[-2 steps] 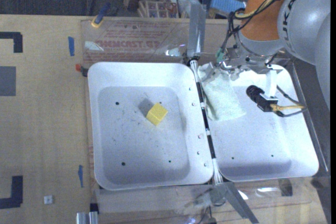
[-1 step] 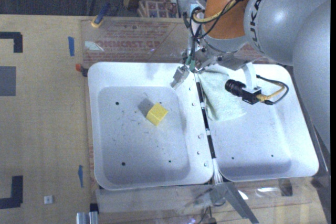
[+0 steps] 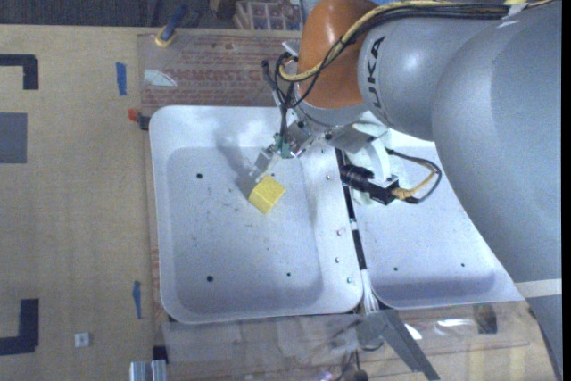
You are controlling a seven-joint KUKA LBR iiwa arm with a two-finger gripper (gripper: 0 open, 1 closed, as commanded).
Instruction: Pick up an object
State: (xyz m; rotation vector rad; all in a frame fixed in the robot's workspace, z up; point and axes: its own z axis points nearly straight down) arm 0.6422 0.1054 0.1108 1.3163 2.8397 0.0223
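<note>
Two white bins (image 3: 178, 219) are counted, one yellow block (image 3: 267, 194) in the left one, and one grey arm (image 3: 446, 76).

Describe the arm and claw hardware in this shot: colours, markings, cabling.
The arm is glossy silver-grey with rounded casings and dark KUKA lettering near the wrist. A bulbous orange band sits above the wrist. Black and yellow cables run along the arm's top to the wrist. The claw is small, metallic grey, with a green spot near its base.
</note>
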